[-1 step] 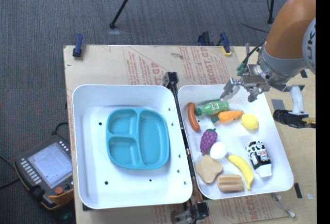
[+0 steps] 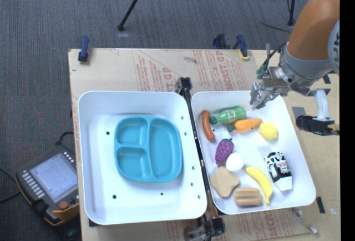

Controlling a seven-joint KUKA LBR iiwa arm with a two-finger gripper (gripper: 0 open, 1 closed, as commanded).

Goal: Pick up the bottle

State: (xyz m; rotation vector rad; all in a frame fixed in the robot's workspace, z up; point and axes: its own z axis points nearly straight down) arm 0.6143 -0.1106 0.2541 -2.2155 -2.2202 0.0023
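The arm [image 2: 313,29] is reaching in from the upper right of the frame, and its claw [image 2: 259,100] is hovering over the upper edge of the right bin [image 2: 299,148]. Whether the claw is released or clenched cannot be told from this angle; nothing is showing between its tips.

The bottle [image 2: 228,115], green, is lying on its side in the upper part of the right bin, just left of and below the claw and apart from it. A carrot [image 2: 247,124] is lying just below the bottle, touching or nearly touching it. A sausage [image 2: 207,125] is lying to the bottle's left, grapes [image 2: 224,150] below, a lemon [image 2: 269,131] to the right. A banana [image 2: 259,182], bread [image 2: 224,181] and a milk carton [image 2: 278,169] are sitting lower in the same bin.

The left bin [image 2: 94,151] is holding a blue divided tray [image 2: 148,149]. Both bins are resting on the desk [image 2: 138,68].
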